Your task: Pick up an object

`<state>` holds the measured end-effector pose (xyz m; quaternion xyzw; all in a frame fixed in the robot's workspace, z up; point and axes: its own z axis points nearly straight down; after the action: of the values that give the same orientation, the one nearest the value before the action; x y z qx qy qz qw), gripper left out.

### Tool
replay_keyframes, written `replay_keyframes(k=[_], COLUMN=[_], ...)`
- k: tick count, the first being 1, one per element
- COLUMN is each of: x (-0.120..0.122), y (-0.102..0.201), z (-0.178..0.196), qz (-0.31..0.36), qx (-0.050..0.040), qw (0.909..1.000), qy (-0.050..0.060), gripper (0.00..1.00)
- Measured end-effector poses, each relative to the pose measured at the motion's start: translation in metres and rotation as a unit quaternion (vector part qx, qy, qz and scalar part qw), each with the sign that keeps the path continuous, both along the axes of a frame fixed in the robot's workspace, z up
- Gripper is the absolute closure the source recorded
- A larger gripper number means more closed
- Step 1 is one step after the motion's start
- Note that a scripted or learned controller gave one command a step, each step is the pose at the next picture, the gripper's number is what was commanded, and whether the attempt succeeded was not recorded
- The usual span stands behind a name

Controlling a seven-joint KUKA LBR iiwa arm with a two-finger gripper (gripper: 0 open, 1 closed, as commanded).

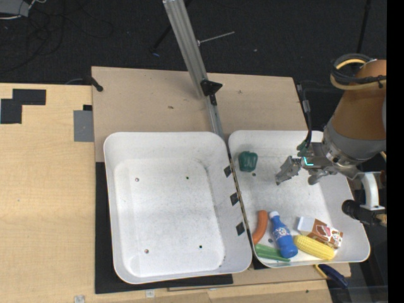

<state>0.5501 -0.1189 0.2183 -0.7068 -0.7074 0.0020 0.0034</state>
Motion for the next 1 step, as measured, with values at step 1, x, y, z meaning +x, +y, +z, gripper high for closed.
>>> replay_keyframes(k=[1], x=[0.0007], y=[-0.001], z=[0.0019], qz=[-0.002], qx=[-0.0005], qw=[1.0], qy=[-0.002], gripper=[0.0])
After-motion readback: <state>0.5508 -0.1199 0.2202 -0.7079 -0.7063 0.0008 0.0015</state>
